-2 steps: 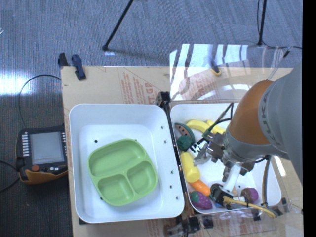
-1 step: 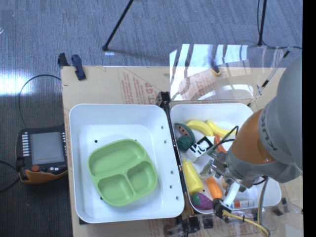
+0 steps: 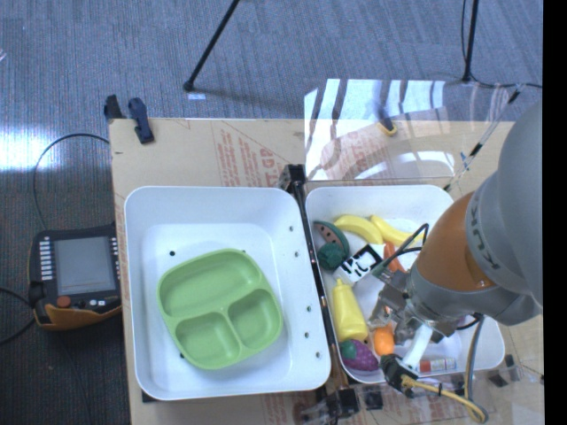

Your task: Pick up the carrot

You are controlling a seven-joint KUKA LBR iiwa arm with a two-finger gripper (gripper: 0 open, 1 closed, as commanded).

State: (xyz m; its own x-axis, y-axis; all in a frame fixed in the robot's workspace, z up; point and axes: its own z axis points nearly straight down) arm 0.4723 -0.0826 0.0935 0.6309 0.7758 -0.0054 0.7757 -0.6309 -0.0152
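The right bin point(image 3: 416, 193) holds the toy food. A slim orange-red piece that looks like the carrot point(image 3: 391, 255) pokes out beside the arm's wrist, just right of a black-and-white tag point(image 3: 359, 262); most of it is hidden. My gripper point(image 3: 400, 330) hangs low over the bin's near right part, beside a rounded orange item point(image 3: 383, 340). Nothing can be seen held in it. The arm's orange band point(image 3: 447, 255) and grey body cover the bin's right side.
A yellow banana point(image 3: 359, 228), a watermelon slice point(image 3: 325, 234), a dark green item point(image 3: 332, 255), a yellow bottle point(image 3: 347, 308) and purple grapes point(image 3: 359, 354) crowd the right bin. The left bin point(image 3: 142, 211) carries a green divided plate point(image 3: 220, 308).
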